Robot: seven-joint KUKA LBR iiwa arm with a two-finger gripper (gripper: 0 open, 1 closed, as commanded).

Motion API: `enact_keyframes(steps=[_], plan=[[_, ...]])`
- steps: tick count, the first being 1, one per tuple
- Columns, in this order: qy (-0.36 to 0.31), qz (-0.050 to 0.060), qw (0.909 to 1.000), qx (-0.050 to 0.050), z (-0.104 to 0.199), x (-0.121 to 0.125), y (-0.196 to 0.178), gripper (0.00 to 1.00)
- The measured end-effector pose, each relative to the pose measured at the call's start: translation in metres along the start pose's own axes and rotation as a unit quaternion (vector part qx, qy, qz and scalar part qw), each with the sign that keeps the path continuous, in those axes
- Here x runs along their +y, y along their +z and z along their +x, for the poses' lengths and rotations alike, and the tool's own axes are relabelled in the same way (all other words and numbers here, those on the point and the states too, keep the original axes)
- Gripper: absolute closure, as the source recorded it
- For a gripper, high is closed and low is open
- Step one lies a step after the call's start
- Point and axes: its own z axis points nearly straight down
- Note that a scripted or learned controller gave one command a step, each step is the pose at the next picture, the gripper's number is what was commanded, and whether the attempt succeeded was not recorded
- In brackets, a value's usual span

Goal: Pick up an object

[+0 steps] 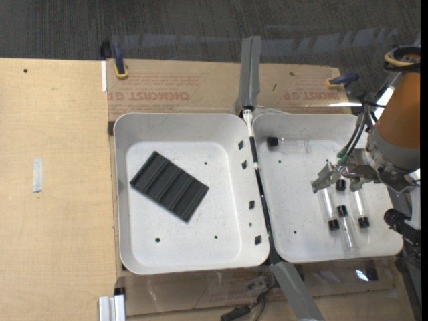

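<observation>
Black ribbed slab [169, 186] angled upper-left to lower-right

Ribbed black slab [169, 186] lies tilted in the left bin [127, 246] (hand [334, 178] over the right bin [294, 243]).

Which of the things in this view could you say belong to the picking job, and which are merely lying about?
Belong to the job:
- gripper, over the right bin
- clear tubes with black caps in the right bin
- dark ribbed slab in the left bin

Lying about:
- clamps on the cardboard sheet
- small grey strip on the wooden bench
</observation>
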Motion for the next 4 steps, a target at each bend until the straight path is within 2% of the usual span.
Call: enact_keyframes(steps=[1, 2, 3, 4], plan=[[0.038, -0.001, 0.9993, 0.0, -0.072, 0.033, 0.08, 0.0], [0.043, -0.017, 0.9989, -0.002, -0.103, 0.012, 0.122, 0.0], [0.043, -0.017, 0.9989, -0.003, -0.103, 0.012, 0.122, 0.0], [0.031, -0.022, 0.9992, -0.004, -0.103, 0.002, 0.122, 0.0]])
